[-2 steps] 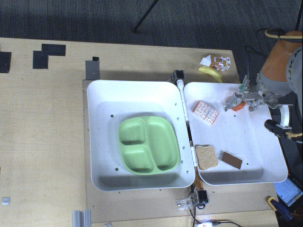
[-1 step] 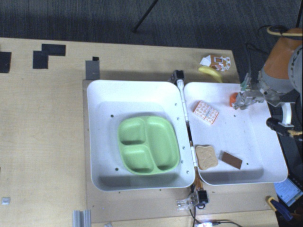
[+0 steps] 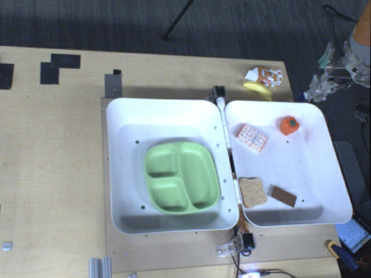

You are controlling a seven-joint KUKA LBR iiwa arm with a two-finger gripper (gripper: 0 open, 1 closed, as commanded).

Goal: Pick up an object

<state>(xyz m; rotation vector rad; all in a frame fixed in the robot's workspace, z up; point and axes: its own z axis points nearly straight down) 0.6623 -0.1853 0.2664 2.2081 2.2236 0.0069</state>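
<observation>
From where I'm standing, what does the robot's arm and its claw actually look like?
At the top right, the arm looks pale grey, with an orange band at the frame's edge. Below it, the gripper is a small metallic, silvery-grey assembly with thin parts pointing down-left. It is too blurred to make out cables or markings.

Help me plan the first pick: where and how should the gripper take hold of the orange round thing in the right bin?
Grip the orange fruit-like toy across its round middle, coming straight down from above. It stands apart from the patterned packet, with open bin floor on each side for the fingers. The right bin's far wall is close behind it, so closing left-right probably suits best.
</observation>
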